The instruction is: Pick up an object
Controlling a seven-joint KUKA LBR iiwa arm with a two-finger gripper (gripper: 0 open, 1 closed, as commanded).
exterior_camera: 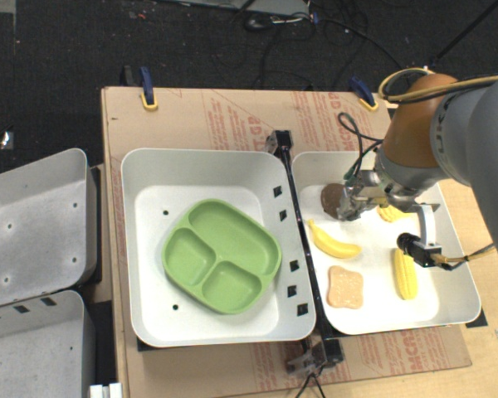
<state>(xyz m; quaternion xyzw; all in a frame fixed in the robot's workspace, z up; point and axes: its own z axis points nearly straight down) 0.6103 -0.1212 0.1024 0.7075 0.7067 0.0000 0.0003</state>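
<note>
In the left bin [141, 247], the green divided plate [222, 256] takes the middle, leaving bare floor along the walls and corners. The right bin [448, 305] is crowded: a brown round piece [332, 196] near the divider wall, a banana [333, 240] just below it, a pinkish toast slice [345, 288] and a corn cob [404, 274]. Open floor lies between toast and cob. The arm [436, 127] overhangs the bin's upper part.
</note>
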